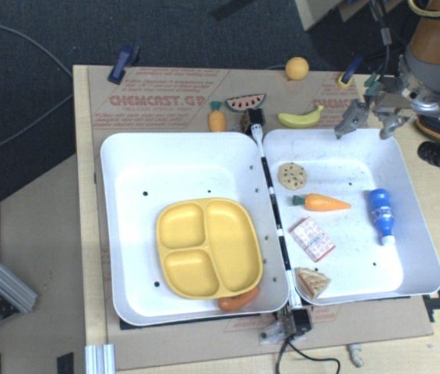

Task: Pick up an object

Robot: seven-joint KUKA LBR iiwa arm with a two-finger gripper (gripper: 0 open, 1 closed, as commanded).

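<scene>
Hovering claw [367,123], fingers spread, holding nothing | above right bin [406,178] far rim | carrot [322,202] inside

Two white bins [126,232], one yellow tray [208,248], two carrots [325,202], one cookie [291,176], one banana [300,118].

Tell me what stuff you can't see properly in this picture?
- Orange thing: mostly hidden under the yellow plate in the left bin.
- Arm: cut off by the top and right edges.
- Packet in the right bin: print too small to read.
- Sandwich: filling too small to tell.
</scene>
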